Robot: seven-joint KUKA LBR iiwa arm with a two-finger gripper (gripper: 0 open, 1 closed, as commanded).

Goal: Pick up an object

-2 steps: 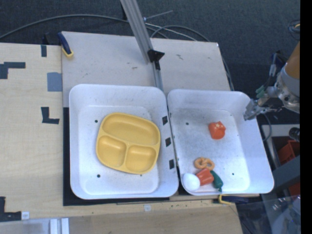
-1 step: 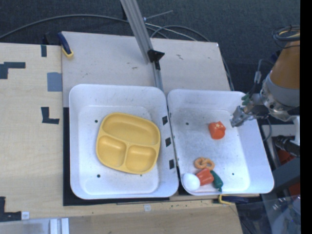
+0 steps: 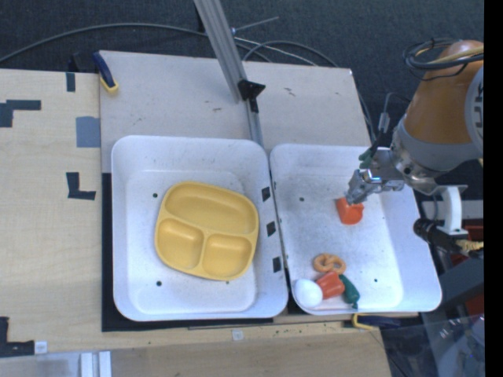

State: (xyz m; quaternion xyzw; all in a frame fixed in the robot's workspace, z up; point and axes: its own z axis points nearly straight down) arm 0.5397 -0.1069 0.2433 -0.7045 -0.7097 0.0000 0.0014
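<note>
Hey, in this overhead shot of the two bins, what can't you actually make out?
- Gripper fingers: too small and blurred to tell their state, or whether they hold the orange object.
- Orange object: top hidden by the gripper.
- Toy pile: pieces overlap, shapes unclear.

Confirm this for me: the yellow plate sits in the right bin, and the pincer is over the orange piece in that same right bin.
Not quite. The camera view shows the yellow plate in the left bin, not the right one. The rest stands: the pincer is over the orange piece in the right bin.
</note>
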